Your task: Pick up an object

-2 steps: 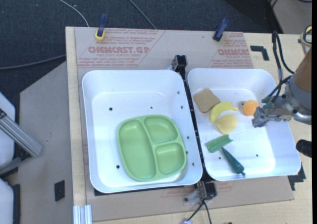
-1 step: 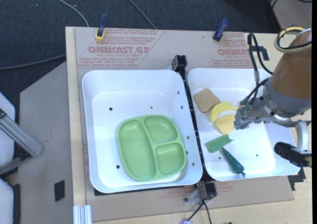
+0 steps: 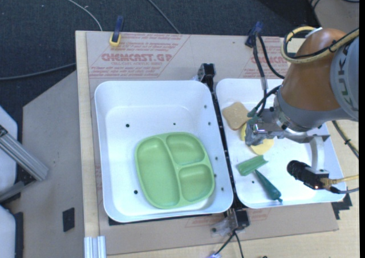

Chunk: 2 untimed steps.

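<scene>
Camera view: pincer (image 3: 255,134) sits low in the right bin (image 3: 296,195), right over the yellow piece (image 3: 264,147). Spread or pressed together, I cannot tell. Tan piece (image 3: 234,115) crowds close, so an off-centre grab could slip.

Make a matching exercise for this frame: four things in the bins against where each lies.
Things: 1 green divided plate; 2 tan slab; 3 yellow piece; 4 teal stick.
Places: A near end of the right bin; B left bin; C partly under the gripper; D right bin, far end beside the divide.
Pairs: 1-B, 2-D, 3-C, 4-A.
</scene>
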Motion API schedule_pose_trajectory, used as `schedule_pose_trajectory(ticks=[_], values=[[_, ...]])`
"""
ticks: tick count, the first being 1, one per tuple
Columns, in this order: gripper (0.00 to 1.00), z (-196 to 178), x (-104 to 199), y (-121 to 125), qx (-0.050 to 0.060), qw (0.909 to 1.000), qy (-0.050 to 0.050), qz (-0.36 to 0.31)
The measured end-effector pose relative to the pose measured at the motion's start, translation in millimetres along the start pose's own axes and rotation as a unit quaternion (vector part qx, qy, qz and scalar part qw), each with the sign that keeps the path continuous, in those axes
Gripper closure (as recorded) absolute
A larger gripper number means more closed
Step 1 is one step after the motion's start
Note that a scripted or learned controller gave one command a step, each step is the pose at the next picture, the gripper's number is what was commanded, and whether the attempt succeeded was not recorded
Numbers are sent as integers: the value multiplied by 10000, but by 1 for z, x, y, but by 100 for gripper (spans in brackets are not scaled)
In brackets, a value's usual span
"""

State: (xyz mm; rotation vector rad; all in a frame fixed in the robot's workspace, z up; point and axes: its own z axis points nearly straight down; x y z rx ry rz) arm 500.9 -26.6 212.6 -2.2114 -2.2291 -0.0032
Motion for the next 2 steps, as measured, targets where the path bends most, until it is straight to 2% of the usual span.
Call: schedule_pose_trajectory(ticks=[2], values=[[100,10,106,11,0,10000,-5,8]])
